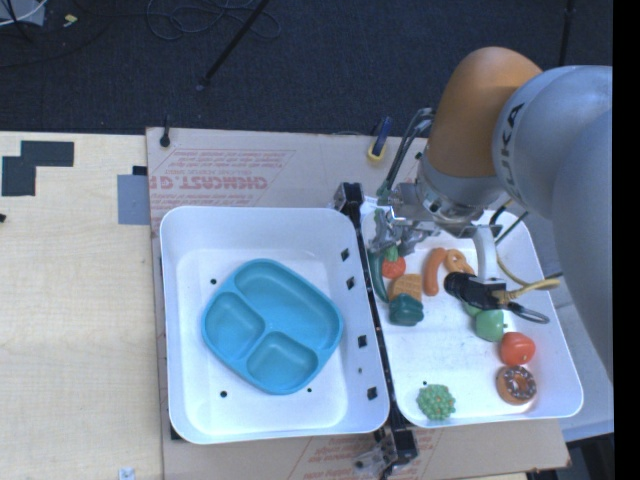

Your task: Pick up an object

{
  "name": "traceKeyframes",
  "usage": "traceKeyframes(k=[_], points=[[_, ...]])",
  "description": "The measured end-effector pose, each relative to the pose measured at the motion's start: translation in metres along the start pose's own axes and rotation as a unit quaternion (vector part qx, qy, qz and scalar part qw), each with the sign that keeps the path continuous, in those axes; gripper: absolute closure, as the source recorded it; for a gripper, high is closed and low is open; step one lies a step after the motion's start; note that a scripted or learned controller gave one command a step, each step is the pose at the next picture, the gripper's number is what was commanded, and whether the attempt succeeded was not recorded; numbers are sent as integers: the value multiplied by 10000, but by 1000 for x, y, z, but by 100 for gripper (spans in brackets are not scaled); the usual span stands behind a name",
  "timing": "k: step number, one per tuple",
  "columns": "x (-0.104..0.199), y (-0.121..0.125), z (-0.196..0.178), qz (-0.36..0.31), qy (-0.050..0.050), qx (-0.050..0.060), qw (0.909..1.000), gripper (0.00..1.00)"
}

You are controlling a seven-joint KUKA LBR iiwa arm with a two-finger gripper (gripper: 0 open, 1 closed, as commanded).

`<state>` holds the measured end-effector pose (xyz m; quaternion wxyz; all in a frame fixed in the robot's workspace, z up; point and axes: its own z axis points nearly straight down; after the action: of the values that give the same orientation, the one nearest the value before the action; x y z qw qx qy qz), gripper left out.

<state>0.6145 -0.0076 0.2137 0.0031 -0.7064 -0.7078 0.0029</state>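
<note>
Camera view, arm: the grey arm with its orange band reaches in from the right and ends over the far-left corner of the right white bin (460,363).
Camera view, gripper (388,240): it points down beside the wall that the two bins share. I cannot tell whether it is open or closed, and nothing can be seen held in it.
Camera view, nearest thing: a small red rounded toy piece (393,265) lies just on the near side of the gripper, almost under it.
Camera view, cluster: a yellow-orange toy lump (407,287) and a dark teal toy lump (405,311) follow in a line toward the near side, each close against the next.
Camera view, long axis: an orange carrot-shaped toy (433,271), just right of the red piece, runs roughly far to near.
Camera view, further off: a green round toy (490,324), a red tomato-like toy (517,348), a brown ringed doughnut toy (517,384) and a green knobbly toy (436,401) lie well apart, near and right.
Camera view, left white bin (190,268): it holds a blue divided plastic plate (270,324).
Judgement: the red piece looks the likeliest target; a short drop slightly toward the near side should meet it, though crowding neighbours may spoil the grasp.
</note>
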Motion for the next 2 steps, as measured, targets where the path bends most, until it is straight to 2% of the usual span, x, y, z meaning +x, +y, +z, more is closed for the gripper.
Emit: traceKeyframes(k=[1, 2], points=[[1, 9, -3, -12, -5, -8, 10000, 100], [0, 7, -2, -14, -4, -2, 10000, 100]])
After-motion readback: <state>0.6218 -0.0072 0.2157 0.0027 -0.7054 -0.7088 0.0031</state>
